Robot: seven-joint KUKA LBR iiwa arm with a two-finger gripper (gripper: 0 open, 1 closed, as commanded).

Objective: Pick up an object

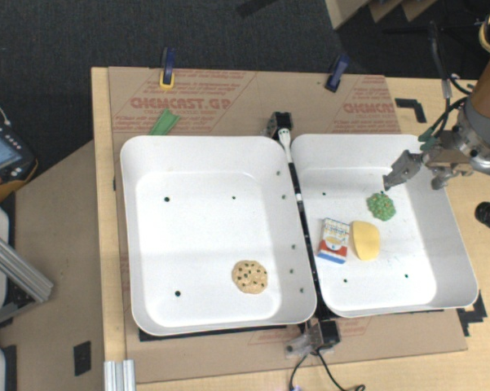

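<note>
Readable text: cardboard sheet [228,96] under the bins has red print, looks like "CHEMCAST" top left, repeated top right, partly cut off by the right bin; rest of the lettering too blurry to read. Small box [335,240] in the right bin [440,283] is red, white and blue with a printed front, label not legible

Gripper [408,172] hangs over the upper right part of the right bin, arm coming in from the right edge. Fingers: one dark finger [398,172] shows, pointing down-left toward the green object; can't tell whether they're apart or together. Nothing visible between them

Right bin contents: green bumpy broccoli-like piece [381,206] just below-left of the fingers, apart from them as far as I can see. Yellow rounded piece [365,240] below it, touching or just beside the small box on its left

Left bin [147,243]: a chocolate-chip cookie [249,276] near the lower right corner, well apart from everything else

Around: blue clamps [168,62] on the cardboard's top edge, green tag [163,122] at top left, black bracket [279,125] between the bins at the top, another fitting with cable [320,336] at the bottom. Nothing blocks the items in the right bin
</note>
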